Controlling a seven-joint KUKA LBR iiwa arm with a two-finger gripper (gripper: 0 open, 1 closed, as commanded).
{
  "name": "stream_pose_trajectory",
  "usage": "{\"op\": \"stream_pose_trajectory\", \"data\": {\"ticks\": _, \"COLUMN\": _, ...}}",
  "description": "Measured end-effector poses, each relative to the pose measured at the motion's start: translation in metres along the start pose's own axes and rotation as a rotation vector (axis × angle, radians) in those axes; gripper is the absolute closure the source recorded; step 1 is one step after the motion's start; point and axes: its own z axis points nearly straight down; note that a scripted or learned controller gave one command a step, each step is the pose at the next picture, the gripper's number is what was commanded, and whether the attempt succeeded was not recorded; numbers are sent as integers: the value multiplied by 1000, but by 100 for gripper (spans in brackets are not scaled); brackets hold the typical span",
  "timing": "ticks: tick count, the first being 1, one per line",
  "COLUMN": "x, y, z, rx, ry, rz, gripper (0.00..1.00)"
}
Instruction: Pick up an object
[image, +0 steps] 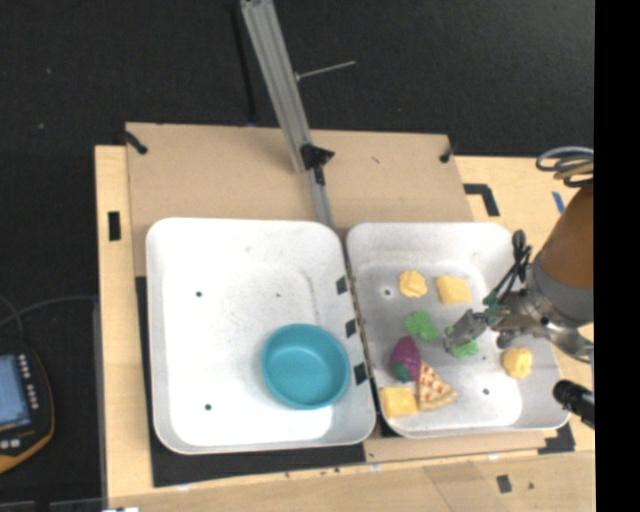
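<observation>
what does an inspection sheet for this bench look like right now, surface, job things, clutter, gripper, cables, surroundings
surface: tan bench bearing a left bin and a right bin, both white.
job's things: right bin holds a yellow piece, yellow block, green piece, purple piece, pizza slice, yellow wedge, yellow lump and a green bit by the gripper.
clutter: blue bowl in the left bin.
grippers: gripper low over the right bin; grasp cannot be told.
cables: dark cable at the wrist.
surroundings: metal pole, handheld pendant at left.
</observation>
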Motion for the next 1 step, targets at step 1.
{"op": "stream_pose_trajectory", "data": {"ticks": 1, "x": 0, "y": 0, "z": 0, "rx": -1, "ry": 0, "rz": 2, "gripper": 0}}
